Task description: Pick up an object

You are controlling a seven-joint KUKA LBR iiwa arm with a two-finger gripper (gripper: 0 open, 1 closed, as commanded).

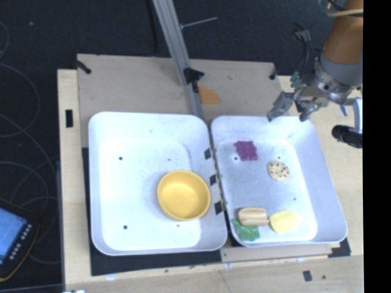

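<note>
Starting at the near edge of the table: the right bin has a tan roll-looking thing sitting just beside a yellow lump, with a green scrap poking out under the roll in the near left corner. A bit further back there's a speckled cookie, then a purple piece. The left bin just has a yellow bowl near its right side. At the far right corner of the right bin the hand hovers over the rim, fingers spread wide, nothing between them. So I'd say the pick hasn't really started: nothing's lifted, everything's lying flat in the bins, and it hasn't gone down on anything yet.
</note>
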